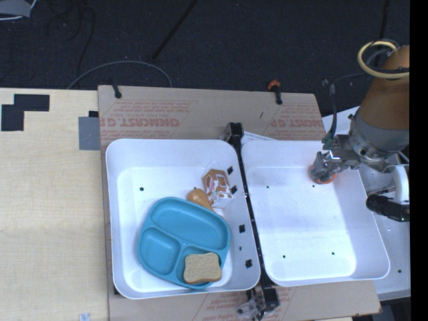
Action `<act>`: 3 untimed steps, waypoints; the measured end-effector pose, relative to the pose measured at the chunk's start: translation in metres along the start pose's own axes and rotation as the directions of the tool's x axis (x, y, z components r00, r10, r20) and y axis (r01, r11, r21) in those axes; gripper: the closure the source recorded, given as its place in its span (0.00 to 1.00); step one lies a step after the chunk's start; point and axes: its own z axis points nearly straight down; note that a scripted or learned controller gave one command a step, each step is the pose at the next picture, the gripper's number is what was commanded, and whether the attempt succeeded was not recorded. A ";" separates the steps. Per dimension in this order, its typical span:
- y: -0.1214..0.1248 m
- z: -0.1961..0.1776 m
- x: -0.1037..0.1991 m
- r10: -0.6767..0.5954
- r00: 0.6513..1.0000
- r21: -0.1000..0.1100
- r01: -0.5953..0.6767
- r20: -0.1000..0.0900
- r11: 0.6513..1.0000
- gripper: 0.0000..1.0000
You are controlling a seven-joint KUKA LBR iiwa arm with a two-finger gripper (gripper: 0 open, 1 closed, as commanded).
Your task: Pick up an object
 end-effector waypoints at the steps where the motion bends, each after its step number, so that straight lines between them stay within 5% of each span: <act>1: 0.001 -0.029 -0.001 -0.003 1.000 0.001 0.003 0.000 1.000 1.00; 3: -0.026 0.000 0.099 -0.006 1.000 0.008 0.006 -0.003 1.000 1.00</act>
